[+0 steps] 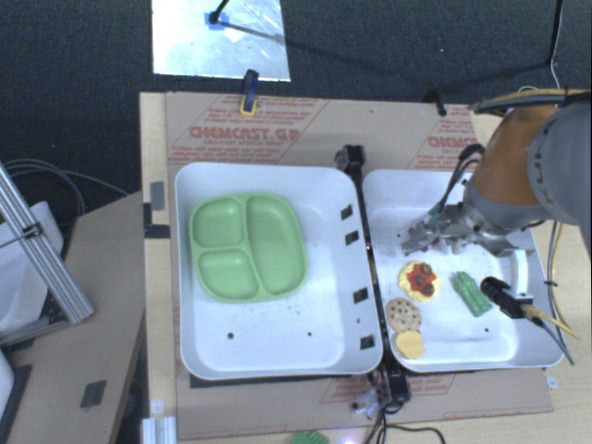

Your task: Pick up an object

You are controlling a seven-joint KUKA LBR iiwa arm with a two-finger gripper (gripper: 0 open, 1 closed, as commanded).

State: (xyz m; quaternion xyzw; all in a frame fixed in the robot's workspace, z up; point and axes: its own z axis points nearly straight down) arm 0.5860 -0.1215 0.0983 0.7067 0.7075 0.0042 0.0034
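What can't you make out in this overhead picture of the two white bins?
- Right shallow white plastic bin: its back right corner is hidden under the grey arm with orange band, camera view.
- Green ridged toy piece: too small to say what it is.
- Round yellow toy with red topping: detail blurred.
- Dark specks on the left shallow white bin: too small to identify.

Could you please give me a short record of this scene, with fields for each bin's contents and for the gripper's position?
left bin: holds a green divided plate with three compartments
right bin: holds a pizza toy, a green block, a cookie and a yellow disc
gripper: over the right bin, just beyond the pizza toy
arm: reaches in from the view's right
pick status: all four small items lie on the bin floor
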